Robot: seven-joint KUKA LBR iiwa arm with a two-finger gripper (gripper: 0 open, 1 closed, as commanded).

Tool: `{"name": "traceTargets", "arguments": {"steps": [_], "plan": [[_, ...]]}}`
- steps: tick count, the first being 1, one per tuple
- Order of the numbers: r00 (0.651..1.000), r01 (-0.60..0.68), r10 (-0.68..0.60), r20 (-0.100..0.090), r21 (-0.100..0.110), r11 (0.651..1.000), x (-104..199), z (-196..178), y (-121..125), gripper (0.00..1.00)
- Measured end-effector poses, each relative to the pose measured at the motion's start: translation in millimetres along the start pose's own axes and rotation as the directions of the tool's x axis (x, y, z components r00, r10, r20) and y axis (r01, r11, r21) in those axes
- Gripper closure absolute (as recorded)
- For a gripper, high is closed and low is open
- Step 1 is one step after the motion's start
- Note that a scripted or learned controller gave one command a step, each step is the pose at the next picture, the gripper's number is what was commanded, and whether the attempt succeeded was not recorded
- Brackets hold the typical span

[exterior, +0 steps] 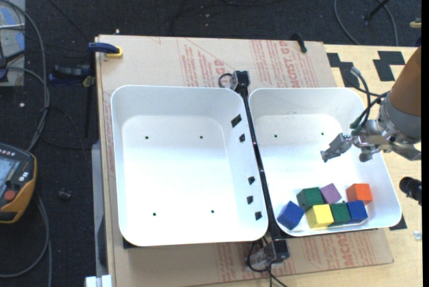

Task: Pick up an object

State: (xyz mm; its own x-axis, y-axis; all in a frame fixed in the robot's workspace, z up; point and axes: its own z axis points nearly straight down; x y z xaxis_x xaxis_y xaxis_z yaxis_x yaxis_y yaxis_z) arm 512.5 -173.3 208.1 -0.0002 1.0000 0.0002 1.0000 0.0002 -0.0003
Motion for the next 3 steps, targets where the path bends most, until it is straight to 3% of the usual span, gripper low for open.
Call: {"name": "traceTargets", "arguments": {"steps": [1, 2, 3], "plan": [[1.000, -0.001, 0.001, -0.002, 0.009, 1.000, -20.8, 122.1, 22.0, 0.00], [1.000, 0.006, -0.006, -0.002, 0.000, 1.000, 77.2, 119.7, 1.6, 0.00], [1.000, -0.001, 0.001, 0.001, -0.002, 1.000, 72.6, 109.1, 1.8, 1.00]]}}
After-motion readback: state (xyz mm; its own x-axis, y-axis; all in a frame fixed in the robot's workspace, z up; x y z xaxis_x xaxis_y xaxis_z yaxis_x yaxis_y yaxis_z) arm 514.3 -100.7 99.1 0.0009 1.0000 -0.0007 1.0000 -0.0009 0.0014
